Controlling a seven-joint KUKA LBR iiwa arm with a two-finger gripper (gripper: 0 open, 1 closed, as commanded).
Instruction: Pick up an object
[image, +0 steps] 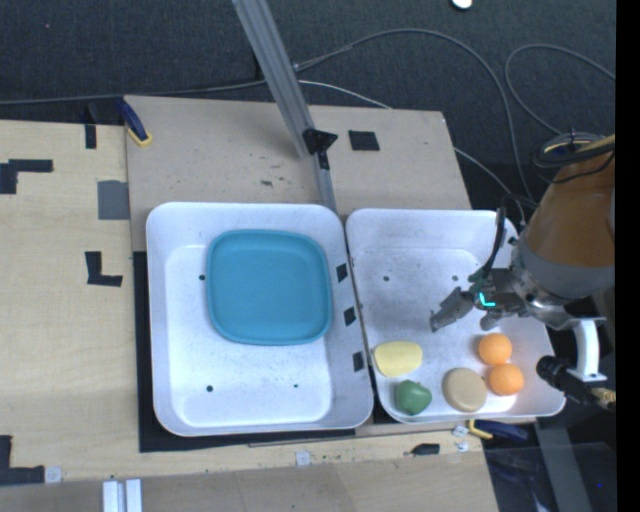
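White right bin (420, 225): jaws (447, 312) state unclear, over bare middle; yellow piece (397, 357) near front edge.

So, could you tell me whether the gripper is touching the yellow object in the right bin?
Apart: the camera view shows bare bin floor between the gripper and the yellow object.

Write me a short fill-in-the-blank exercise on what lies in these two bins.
1. The left bin holds one square ____ plate.
2. Beside the yellow object lies a ____ one.
3. The number of orange balls in the right bin is ____.

Missing words: blue; green; two
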